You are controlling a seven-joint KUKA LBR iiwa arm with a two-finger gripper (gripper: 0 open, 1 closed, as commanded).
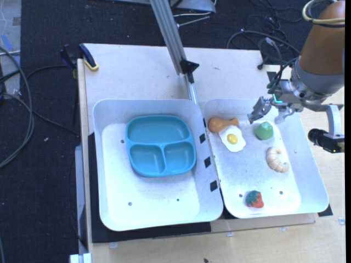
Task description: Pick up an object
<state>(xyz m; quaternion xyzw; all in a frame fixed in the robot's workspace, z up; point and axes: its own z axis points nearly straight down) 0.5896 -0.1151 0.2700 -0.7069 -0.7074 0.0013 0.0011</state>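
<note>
Gripper [270, 112]: fingers apart, holding nothing; over right bin [307, 169]
Pepper [264, 131]: at its 6 o'clock
Egg [233, 140]: pepper's 9 o'clock

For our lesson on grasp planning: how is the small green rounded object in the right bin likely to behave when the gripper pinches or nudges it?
The green object looks rounded and smooth, so it may roll or squirt sideways under an off-centre pinch. It seems small and toy-like, so probably light. It sits apart from the fried egg and croissant, so a nudge shouldn't disturb them at once.

Left bin [109, 201]: holds a blue divided tray [161, 145].
Bench [137, 70]: yellow-tipped clamp [88, 58] at far left corner.
Floor: black cables [22, 119].
</note>
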